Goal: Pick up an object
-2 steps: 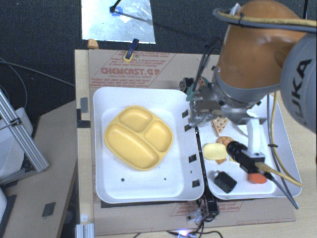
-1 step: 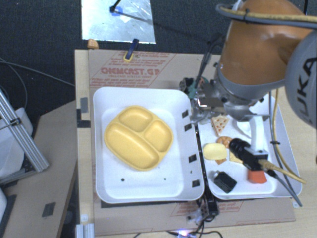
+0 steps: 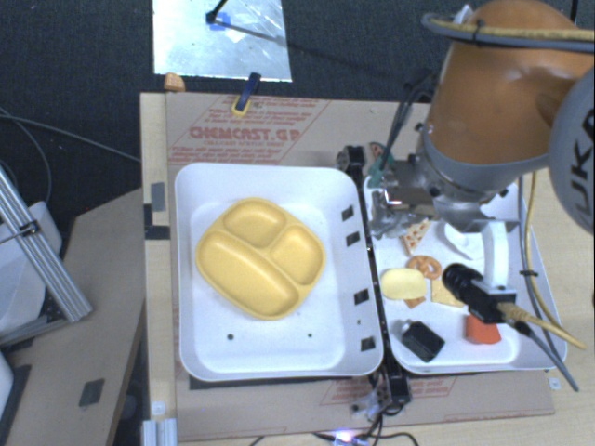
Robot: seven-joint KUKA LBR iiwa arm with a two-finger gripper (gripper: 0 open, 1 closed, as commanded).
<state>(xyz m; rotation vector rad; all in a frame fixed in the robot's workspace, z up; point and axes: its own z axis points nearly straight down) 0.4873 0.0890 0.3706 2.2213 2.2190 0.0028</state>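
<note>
My gripper hangs low over the right bin, close against the wall it shares with the left bin, and I cannot tell whether it is spread or closed because my own wrist hides it. Nothing is visibly in my grasp, so I judge I am at the reach-down step, with the pick not yet made. The candidates lie just nearer the camera than my gripper: a pizza slice closest, a pretzel beyond it, then a yellow piece, a black block and an orange block. The yellow tray sits well apart in the left bin. Next I would need to settle squarely over one item, likely the pizza slice, descend without striking the wall, close, and lift.
</note>
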